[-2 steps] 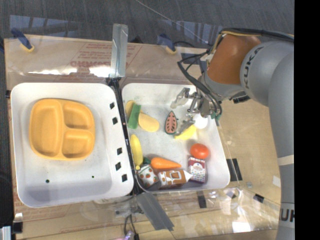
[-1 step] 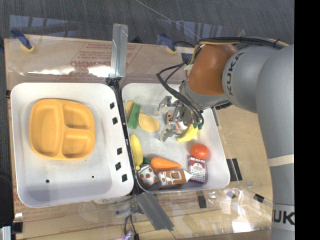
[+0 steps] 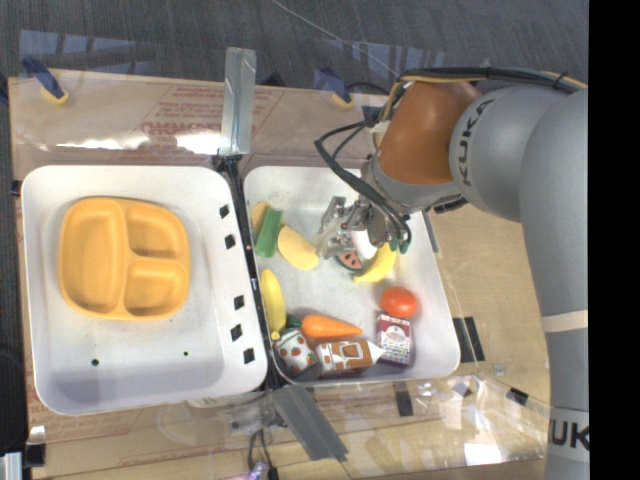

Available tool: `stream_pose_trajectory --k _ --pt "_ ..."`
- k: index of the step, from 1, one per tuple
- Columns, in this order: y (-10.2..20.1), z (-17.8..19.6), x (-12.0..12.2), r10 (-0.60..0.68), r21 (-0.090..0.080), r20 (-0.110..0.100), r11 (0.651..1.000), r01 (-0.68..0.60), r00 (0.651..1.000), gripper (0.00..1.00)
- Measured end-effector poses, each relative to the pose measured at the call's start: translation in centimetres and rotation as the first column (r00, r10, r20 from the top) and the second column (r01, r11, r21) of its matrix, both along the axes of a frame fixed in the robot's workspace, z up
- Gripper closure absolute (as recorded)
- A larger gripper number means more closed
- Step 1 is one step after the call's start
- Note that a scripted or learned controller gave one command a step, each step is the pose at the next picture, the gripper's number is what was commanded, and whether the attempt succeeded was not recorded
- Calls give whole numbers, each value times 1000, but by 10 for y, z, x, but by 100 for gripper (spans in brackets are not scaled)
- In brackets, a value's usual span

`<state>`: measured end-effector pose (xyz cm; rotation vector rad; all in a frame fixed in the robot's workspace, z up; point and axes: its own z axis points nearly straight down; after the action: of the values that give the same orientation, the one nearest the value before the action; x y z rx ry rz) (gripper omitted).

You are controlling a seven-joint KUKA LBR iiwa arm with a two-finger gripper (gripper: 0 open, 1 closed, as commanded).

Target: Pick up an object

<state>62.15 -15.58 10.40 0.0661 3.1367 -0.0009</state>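
In the right bin (image 3: pixel 436 268): smooth curved banana (image 3: pixel 379 266), tapered carrot (image 3: pixel 330 327).

Arm (image 3: pixel 520 158): smooth grey rounded casing, white "KUKA" lettering visible twice. Orange band (image 3: pixel 420 133) encircles the segment above the wrist. Black cables (image 3: pixel 340 148) loop beside it. Gripper (image 3: pixel 345 230): small, metallic grey, with dark fittings.

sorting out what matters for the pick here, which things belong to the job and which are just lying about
In the job:
gripper, low in the right bin
watermelon slice and banana just under it
yellow wedge beside it

Lying about:
carrot
tomato
green piece
small cartons
orange divided tray in the left bin
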Motion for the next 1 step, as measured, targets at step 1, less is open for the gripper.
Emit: stream_pose_trajectory --k 1 --pt "4 66 26 129 -2 3 992 -129 992 100"
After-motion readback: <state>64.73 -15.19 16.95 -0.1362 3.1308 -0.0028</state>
